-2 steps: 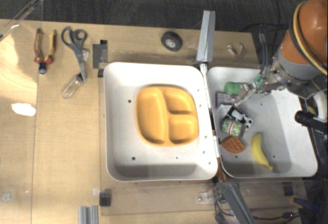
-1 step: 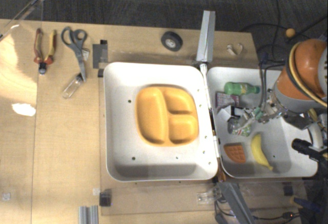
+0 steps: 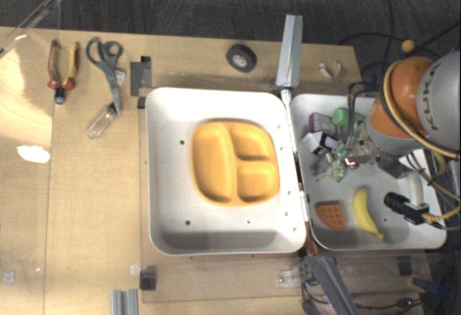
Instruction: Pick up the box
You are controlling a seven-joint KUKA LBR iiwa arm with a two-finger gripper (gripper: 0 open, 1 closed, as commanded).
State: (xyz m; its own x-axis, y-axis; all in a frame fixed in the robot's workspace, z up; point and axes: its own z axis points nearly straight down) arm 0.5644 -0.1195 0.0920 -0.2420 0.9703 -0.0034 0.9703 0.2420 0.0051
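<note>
Nearest the camera, a banana (image 3: 367,213) lies in the right bin (image 3: 374,241). Farther back, the gripper (image 3: 344,156) hangs over a clutter where the box (image 3: 322,121) seems to sit. Its grip cannot be told; nothing looks lifted yet.

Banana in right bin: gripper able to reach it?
Likely yes. The banana lies uncovered with nothing on top of it, and the gripper is over the same bin, close by.
</note>
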